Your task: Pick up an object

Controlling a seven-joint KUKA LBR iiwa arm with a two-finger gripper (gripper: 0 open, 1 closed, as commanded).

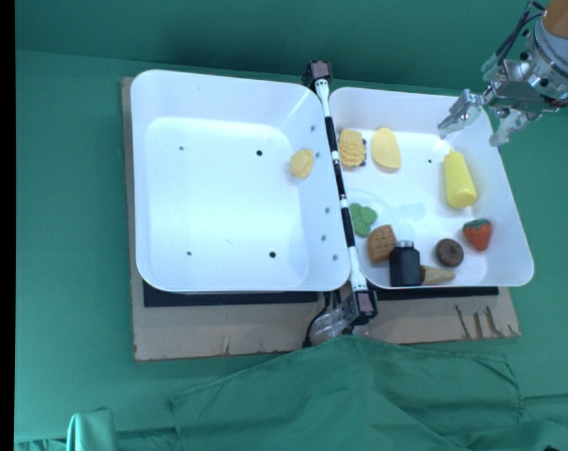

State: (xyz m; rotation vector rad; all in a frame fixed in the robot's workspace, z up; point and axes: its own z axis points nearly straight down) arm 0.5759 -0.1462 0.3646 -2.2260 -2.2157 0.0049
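The left bin [171, 111] holds a small yellow piece [302, 163] near its right wall. The right bin [509, 271] carries a waffle [351, 147], a yellow bottle [459, 179] and a strawberry [478, 234]. My fingers [479, 125] hang spread and empty over its far right corner.

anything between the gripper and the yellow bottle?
Nothing visible. The gripper hangs open over the right bin's far right corner, and the yellow bottle lies just below it in the view with bare bin floor between. Nearest neighbour, the strawberry, sits beyond the bottle.
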